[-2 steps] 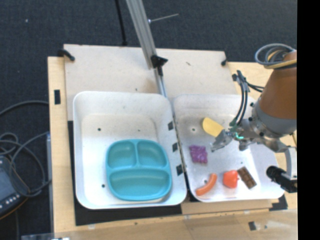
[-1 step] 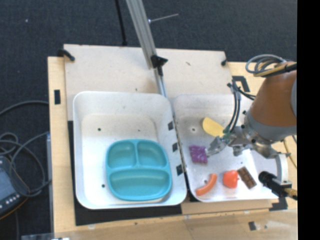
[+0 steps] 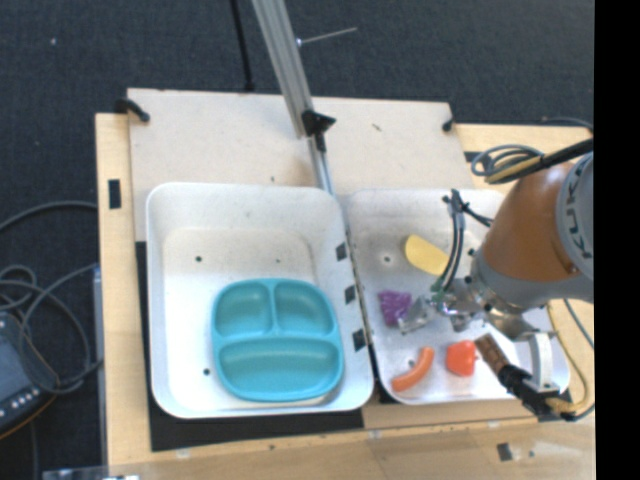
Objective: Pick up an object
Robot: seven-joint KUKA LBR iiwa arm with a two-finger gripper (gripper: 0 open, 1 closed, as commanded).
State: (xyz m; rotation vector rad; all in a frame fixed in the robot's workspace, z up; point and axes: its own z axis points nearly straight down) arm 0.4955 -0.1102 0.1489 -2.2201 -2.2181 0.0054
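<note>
Arm [image 3: 530, 238] hides part of the right bin [image 3: 400, 200]; gripper [image 3: 418, 314] sits low beside the purple object [image 3: 392, 303], contact unclear, grip unreadable.
Also there: yellow piece [image 3: 427, 255], orange carrot shape [image 3: 414, 369], red-orange block [image 3: 460, 358]. Left bin [image 3: 200, 218] holds a teal divided tray [image 3: 275, 340].

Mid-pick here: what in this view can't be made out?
All in the camera view:
1. Right bin: its right part is hidden under the arm.
2. Purple thing: too blurred to identify; the gripper overlaps its right edge, so contact cannot be judged.
3. Red thing: too small to tell what it is.
</note>
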